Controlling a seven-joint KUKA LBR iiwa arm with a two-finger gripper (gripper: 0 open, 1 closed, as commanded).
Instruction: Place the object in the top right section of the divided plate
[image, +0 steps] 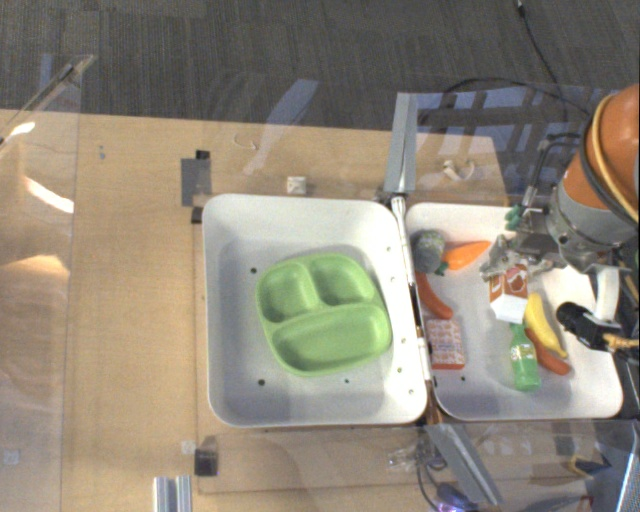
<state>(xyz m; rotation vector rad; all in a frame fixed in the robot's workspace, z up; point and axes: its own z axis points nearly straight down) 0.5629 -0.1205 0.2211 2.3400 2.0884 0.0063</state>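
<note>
Objects for the task lie together in the right bin (600, 405): an orange carrot (466, 254) beside a grey-green lump (429, 247) at the far left corner, a red pepper-like piece (432, 295) below them, a pink packet (446, 343) along the left wall, a small red and white carton (511, 290) near the middle, a yellow banana (542, 324) touching a red-orange piece (553, 361), and a green bottle (523, 362) just beside them. Which one is meant cannot be told. Over the carton hangs the gripper (517, 250), close above it; whether it is open, closed or clasping anything cannot be told from this slant. In the left bin (225, 300) sits the green divided plate (322, 314), two small sections on its far side and one long section near. Both bins rest on the wooden desk (110, 330)
</note>
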